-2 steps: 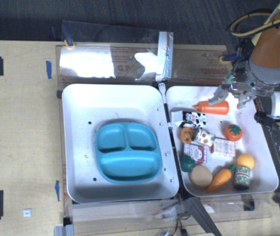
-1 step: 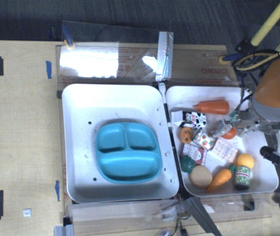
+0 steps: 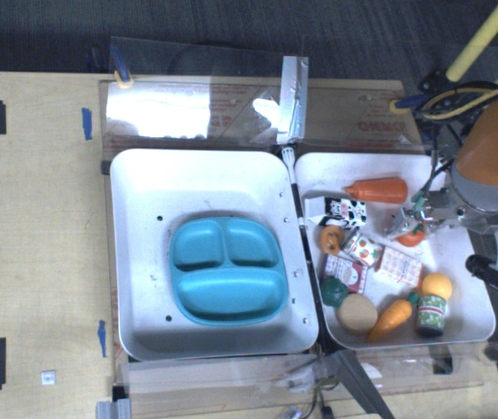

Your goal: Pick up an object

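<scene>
Camera view: a bench (image 3: 31, 234) bears two white bins. The left bin (image 3: 135, 182) holds a blue divided plate (image 3: 228, 269). The right bin (image 3: 476, 321), at the frame's right, holds a heap of toy food. The gripper (image 3: 417, 218) hangs low over a small red piece (image 3: 411, 239); whether it is clenched or released I cannot tell. Judged step: the reach, nothing lifted yet. A carrot (image 3: 377, 190) lies near, its long axis left-right, tip pointing left.

The arm (image 3: 485, 151) comes in from three o'clock, orange band up, wrist bent toward nine. Its gripper (image 3: 413, 221) hangs low; the tip looks blurred, perhaps tilted.
</scene>
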Available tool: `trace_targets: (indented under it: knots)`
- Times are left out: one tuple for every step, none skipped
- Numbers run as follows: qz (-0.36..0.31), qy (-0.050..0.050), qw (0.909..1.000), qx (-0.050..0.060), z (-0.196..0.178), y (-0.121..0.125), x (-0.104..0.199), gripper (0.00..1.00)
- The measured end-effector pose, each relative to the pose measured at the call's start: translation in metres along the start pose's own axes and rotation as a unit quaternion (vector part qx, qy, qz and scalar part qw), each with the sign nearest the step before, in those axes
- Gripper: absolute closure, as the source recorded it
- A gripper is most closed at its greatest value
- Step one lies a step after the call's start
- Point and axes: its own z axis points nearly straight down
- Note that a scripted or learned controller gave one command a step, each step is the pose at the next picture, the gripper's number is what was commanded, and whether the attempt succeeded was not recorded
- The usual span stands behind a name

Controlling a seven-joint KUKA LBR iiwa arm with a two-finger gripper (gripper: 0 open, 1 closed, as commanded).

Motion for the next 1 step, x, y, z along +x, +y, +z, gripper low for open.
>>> trace_targets:
  knots:
    - [0.115,0.000,0.9934,0.000,-0.0968,0.0228,0.0082,1.00]
